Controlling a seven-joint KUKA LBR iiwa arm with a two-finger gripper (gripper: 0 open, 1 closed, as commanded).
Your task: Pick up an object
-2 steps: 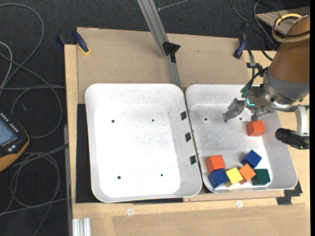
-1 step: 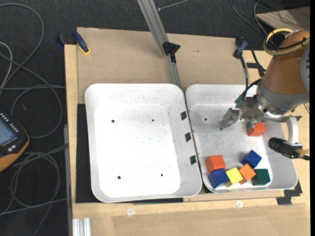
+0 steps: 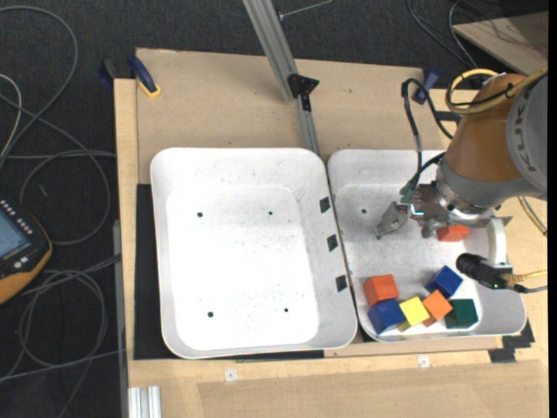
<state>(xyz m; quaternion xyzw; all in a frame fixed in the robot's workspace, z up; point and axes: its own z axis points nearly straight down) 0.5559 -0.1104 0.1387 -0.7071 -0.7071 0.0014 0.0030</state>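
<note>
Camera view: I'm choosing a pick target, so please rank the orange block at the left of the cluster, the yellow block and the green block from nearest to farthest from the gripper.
From the gripper, in the right bin:
1. Orange block, below it, at the cluster's left.
2. Yellow block, lower, at the bin's front.
3. Green block, at the front right corner.

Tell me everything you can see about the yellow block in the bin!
The yellow block is a small cube with flat, plain faces; its material is hard to tell. It lies in the right bin, near the front wall, turned cornerwise. It is packed in a cluster: a blue block presses against its left, an orange block against its right, and a bigger orange block sits just behind-left. The gripper is farther back, not touching it.
</note>
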